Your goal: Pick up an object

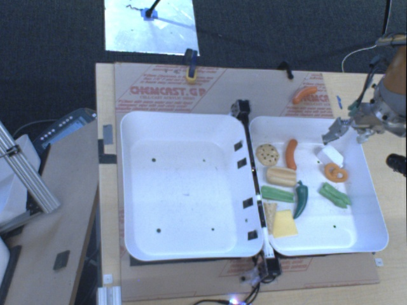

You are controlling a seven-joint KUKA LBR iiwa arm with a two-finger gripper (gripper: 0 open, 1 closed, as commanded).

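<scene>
Over the right bin's (367, 196) far right rim hangs the gripper (335, 135), holding nothing (whether spread or closed I cannot tell), with the white block (331, 155) just below it toward the camera, touching the orange ring (336, 172), its long axis slanting down-right.

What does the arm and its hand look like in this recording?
The arm enters at the right edge: an orange band above a grey metallic wrist section. A thin pale cable loops beside it, and a dark line runs along its left side. The hand is grey metal, tapering to a narrow tip. No markings are legible.
</scene>
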